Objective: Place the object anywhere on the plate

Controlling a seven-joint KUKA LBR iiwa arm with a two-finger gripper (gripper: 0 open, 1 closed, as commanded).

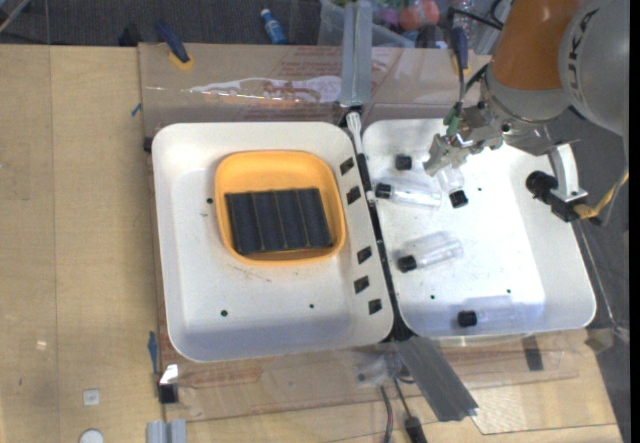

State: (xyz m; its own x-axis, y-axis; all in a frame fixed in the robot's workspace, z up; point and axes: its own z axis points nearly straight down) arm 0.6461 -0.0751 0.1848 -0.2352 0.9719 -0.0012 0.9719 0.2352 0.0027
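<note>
No writing reads clearly; the left bin (190, 311) holds an orange plate (232, 171) carrying a dark ribbed block (278, 220), the right bin (540, 301) two clear tubes (430, 250), and at its twelve o'clock the gripper (447, 153), grip unclear.

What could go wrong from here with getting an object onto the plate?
The clear tubes in the right bin are see-through and round, so a grasp may slip or roll them. The hand hangs near the divider, which it must clear. The orange plate already carries a dark ridged block, leaving little bare rim.
</note>
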